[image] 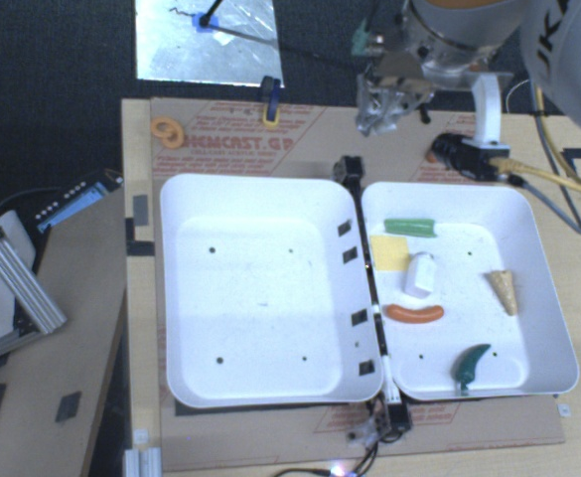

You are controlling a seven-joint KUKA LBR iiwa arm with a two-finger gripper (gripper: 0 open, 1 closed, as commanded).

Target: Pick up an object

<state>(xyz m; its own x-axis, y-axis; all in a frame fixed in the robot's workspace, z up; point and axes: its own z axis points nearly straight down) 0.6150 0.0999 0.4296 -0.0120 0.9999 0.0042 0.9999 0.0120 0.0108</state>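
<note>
The sausage (413, 314) lies untouched in the right bin (543, 266) among a green stick (410, 228), a yellow block (388, 253) and a cone (504, 290), while the gripper (381, 115) hovers past the far rim, its opening impossible to judge, so descent comes next.

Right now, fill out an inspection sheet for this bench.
Surface: cardboard-topped bench bearing left bin and right bin.
Job's things: in right bin, green stick, yellow block, white piece, orange sausage, cone, dark green pepper.
Clutter: orange ring, yellow-blue clamp.
Grippers: gripper above the bench beyond the bins.
Cables: yellow cable.
Surroundings: foil sheet.
</note>
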